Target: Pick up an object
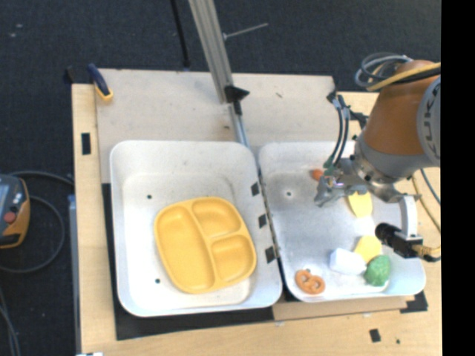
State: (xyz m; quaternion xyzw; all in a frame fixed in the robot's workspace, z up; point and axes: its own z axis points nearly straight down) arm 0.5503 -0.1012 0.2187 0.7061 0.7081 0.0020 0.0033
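Note:
My gripper (329, 190) hangs low over the upper middle of the right bin (297, 221), under the orange-banded wrist. A small orange piece (317, 174) lies just left of it, and a pale yellow object (359, 203) lies just right of it, partly hidden by the arm. Along the bin's front right sit a yellow block (368, 246), a white lump (344, 260), a green lumpy object (378, 271) and an orange pretzel-shaped piece (309, 281). I see nothing lifted off the bin floor.
The left bin (133, 176) holds a yellow divided plate (205, 242). A slanted metal post (215, 50) rises behind the bins. A black fitting on a cable (397, 239) juts out at the right bin's right side.

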